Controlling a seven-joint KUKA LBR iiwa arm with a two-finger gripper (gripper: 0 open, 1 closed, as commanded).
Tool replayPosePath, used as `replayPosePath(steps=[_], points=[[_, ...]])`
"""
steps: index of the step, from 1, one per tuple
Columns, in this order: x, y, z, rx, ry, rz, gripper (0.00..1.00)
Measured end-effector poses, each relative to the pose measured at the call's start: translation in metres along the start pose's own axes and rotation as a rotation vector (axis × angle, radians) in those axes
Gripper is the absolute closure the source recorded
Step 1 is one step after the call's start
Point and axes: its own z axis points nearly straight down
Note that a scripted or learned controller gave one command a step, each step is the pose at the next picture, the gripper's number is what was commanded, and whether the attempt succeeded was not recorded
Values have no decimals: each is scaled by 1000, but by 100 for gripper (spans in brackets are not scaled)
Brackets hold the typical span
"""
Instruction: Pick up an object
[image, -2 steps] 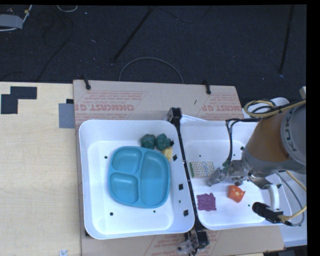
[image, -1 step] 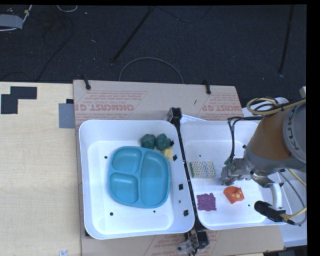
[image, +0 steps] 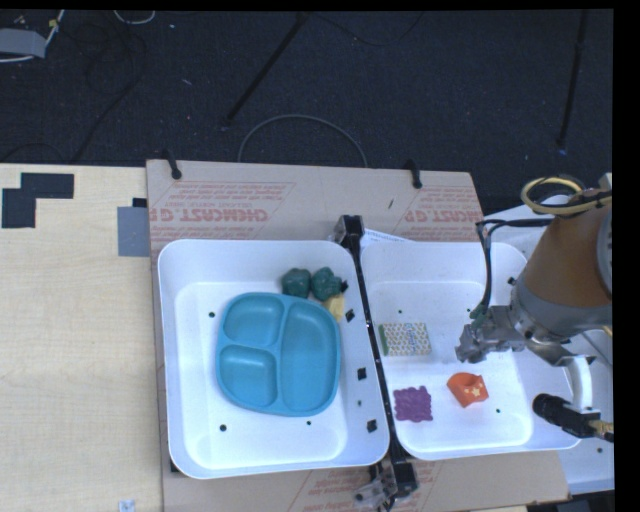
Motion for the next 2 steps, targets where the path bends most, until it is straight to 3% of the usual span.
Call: replayPosePath(steps=[1,2], points=[[-1,1,-53,-2,0,-8,100],[43,0,-53,4,3,-10,100]])
